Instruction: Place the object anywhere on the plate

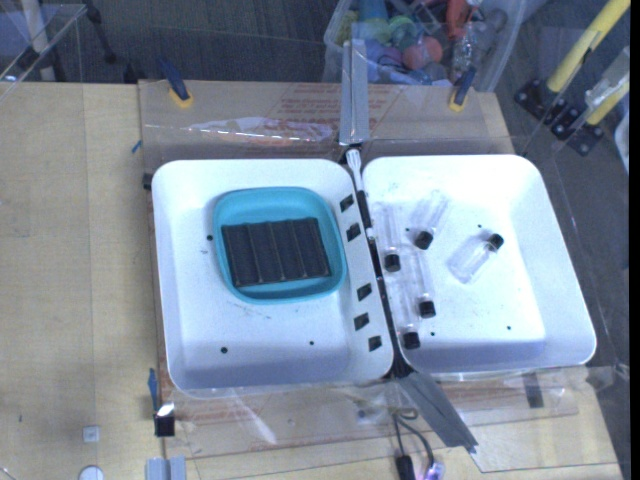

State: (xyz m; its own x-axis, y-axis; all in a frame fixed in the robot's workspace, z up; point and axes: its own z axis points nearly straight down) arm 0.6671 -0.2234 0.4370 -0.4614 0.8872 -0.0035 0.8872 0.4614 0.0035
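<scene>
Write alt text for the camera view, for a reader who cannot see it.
Two white bins sit side by side on a bench: the left bin holds a teal plate bearing a dark ridged slab, and the right bin holds several clear vials with black caps.

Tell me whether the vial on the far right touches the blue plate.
Apart. The camera view shows the vial lying in the right bin, the blue plate in the left bin.

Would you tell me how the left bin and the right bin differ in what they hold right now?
The left bin holds a teal plate with a dark ribbed slab on it; the right bin holds several clear vials with black caps. The left bin's load sits together near its centre; the right bin's vials lie scattered, mostly toward the divider. Both bins are shallow and white.
</scene>
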